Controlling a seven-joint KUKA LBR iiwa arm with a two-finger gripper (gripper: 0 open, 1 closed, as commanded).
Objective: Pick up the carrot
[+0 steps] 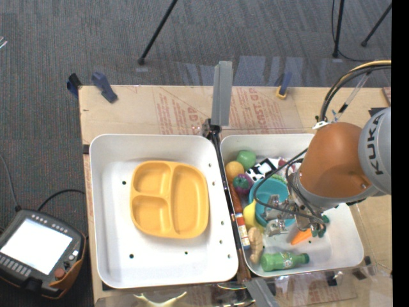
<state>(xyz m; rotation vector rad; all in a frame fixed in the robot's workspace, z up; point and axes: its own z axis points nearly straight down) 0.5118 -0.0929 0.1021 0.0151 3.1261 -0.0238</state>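
While the carrot point(301, 236) lies in the right bin point(348, 248), the left bin point(108, 235) holds a yellow tray point(170, 199).

The grey arm point(383, 152) reaches in from the right, its orange band point(333, 162) above the wrist. The gripper point(289, 224) points down at a slant, low over the right-hand side, its metal parts showing beneath the band.

The small orange carrot point(300, 237) is lying tilted on the floor of the right bin point(348, 248), partly hidden, pointing down toward the left.
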